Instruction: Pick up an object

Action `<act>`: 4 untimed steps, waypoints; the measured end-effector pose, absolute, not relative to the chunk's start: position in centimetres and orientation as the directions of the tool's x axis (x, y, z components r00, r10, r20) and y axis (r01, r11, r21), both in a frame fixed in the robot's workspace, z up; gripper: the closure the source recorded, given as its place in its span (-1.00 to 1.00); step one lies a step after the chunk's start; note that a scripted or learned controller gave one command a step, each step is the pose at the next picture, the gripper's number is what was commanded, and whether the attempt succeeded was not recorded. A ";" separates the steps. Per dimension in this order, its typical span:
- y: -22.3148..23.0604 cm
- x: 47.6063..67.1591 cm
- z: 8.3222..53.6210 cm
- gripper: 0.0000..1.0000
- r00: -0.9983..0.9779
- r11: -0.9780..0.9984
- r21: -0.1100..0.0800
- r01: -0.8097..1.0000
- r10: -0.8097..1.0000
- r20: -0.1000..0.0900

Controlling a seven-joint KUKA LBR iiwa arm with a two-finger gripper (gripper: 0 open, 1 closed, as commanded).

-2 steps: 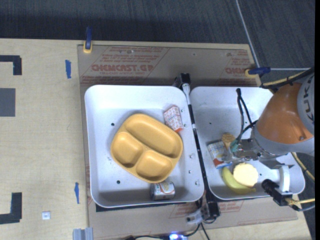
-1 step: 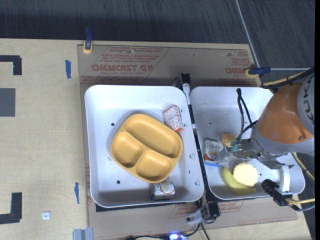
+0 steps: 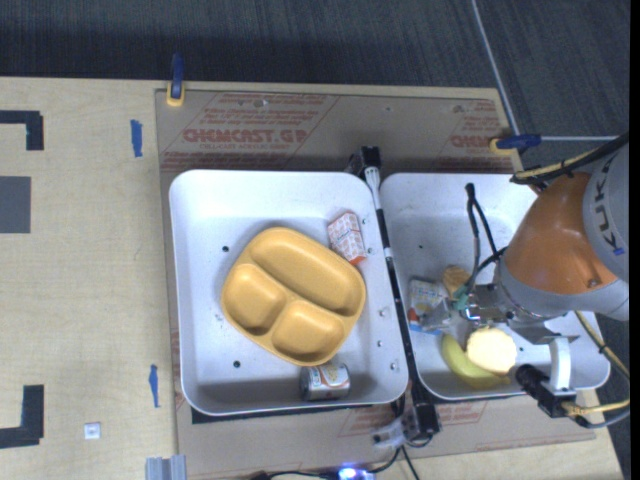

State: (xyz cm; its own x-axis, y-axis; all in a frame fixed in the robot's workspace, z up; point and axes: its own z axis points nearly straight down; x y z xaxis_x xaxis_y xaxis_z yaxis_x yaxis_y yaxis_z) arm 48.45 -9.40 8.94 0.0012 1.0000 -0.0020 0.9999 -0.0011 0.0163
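- Two shallow white bins sit side by side on a brown board printed with red lettering [image 3: 245, 135], which lies on a pale wooden bench.
- The left bin [image 3: 200, 268] holds a yellow divided tray [image 3: 292, 294] with three compartments, lying at a slant near the middle.
- A small red-and-white packet [image 3: 346, 236] lies just beside the tray's upper right edge, close to the bin's right wall.
- Another small packet or carton [image 3: 327, 379] rests against the front wall of the left bin, just below the tray's lower edge.
- The grey arm with its orange band [image 3: 556, 243] reaches in from the right and hangs over the right bin [image 3: 430, 208].
- The gripper [image 3: 468, 306] is down among the clutter in the right bin; from where I stand I cannot tell how it is set or whether it has hold of anything.
- A banana [image 3: 462, 362] lies near the front of the right bin, curving under a pale yellow round object [image 3: 492, 348] that sits right against it.
- A crumpled clear wrapper with some printing [image 3: 425, 303] lies at the left side of the right bin, just beside the gripper.
- A small yellowish item [image 3: 456, 278] sits just above that wrapper, partly hidden by the arm's cables; I cannot say what it is.
- Black cables [image 3: 478, 230] loop from the arm down toward the wrist.
- A blue-and-yellow clamp [image 3: 177, 78] grips the board's far left corner, and another [image 3: 515, 143] sits at its far right corner.
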 end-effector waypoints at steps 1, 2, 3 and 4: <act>-9.2 48.6 10.0 1.00 -0.001 0.001 0.020 1.000 1.000 0.001; -9.3 48.6 10.0 -1.00 -0.001 0.001 0.020 1.000 1.000 0.000; -9.4 48.4 8.9 -1.00 -0.002 0.002 0.011 1.000 1.000 0.003; -9.3 48.6 10.0 1.00 -0.002 0.002 0.018 1.000 1.000 0.003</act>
